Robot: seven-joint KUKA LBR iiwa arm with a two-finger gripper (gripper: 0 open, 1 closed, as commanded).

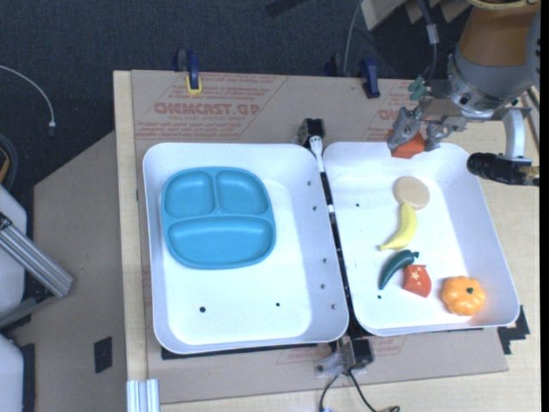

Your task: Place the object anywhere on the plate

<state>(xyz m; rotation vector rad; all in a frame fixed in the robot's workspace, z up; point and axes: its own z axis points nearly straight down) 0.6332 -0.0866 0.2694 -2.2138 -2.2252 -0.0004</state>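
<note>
Camera view, looking down at a slant on a bench with two shallow white bins side by side. The left bin [249,316] carries a blue plate [220,216] with three compartments, lying toward the bin's back left corner, nothing on it. The right bin [480,230] carries a pale round disc [413,192], a banana [403,228], a dark green pepper-like toy [396,267], a red strawberry-like piece [417,280] touching the pepper's lower end, and a small orange pumpkin [463,295] near the front right corner.

The arm enters from the right. Its gripper [413,136] hangs over the back edge of the right bin, fingers closed narrowly on a small orange-red object [408,147], which shows between and just below them.

Judged from this, the step in hand is carrying the object to the plate. To do it well, the arm should keep the object clear of the ridge where the two bins meet, travel toward the left bin's back half, and release low over one of the plate's compartments so the piece does not bounce out.
</note>
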